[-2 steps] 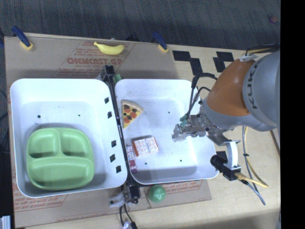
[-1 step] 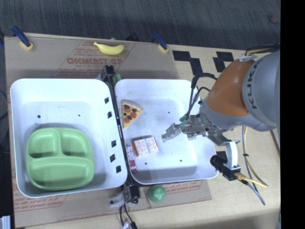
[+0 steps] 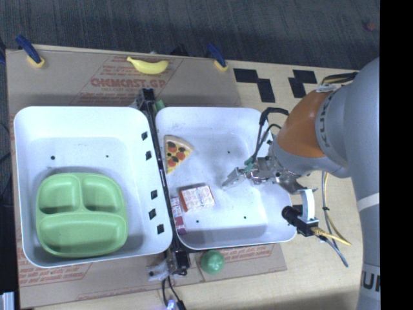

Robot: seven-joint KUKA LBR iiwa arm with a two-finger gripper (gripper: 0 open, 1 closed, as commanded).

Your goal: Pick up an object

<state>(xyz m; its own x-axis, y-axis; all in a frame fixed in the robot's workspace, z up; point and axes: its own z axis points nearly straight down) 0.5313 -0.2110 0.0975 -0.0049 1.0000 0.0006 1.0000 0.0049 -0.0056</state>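
Two shallow white bins side by side on a cardboard-covered bench [image 3: 213, 86], smooth plastic with rounded corners. Left bin [image 3: 77, 131]: holding a pale green divided tray [image 3: 80, 215], matte, soft-cornered, three compartments, tucked into the near left part of the floor, bare white floor beyond it on the far side. Right bin [image 3: 213, 124]: holding a flat wedge shaped like a pizza slice [image 3: 175, 152], orange with dark dots, lying near the far left corner, just beside the dividing wall; and a small boxy red-and-white packet [image 3: 196, 197], glossy, lying flat nearer the front, well apart from the wedge. Between the bins, a dark clamp strip [image 3: 155, 166] running near to far.

Gripper [image 3: 233, 176] low over the right bin's floor, right of both items, touching neither; thin metallic fingers [image 3: 230, 179] pointing left, tips pressed close together (nothing pinched between them). Open white floor all around the tips, the packet nearest, to the near left. Grey arm [image 3: 348, 128] with an orange band [image 3: 306, 131] reaching in over the bin's right rim.

Outside the bins: a yellow banana [image 3: 148, 64] on the far side of the cardboard, a green ball [image 3: 211, 261] just past the near rim of the right bin, blue clips [image 3: 29, 51] at the far edge.
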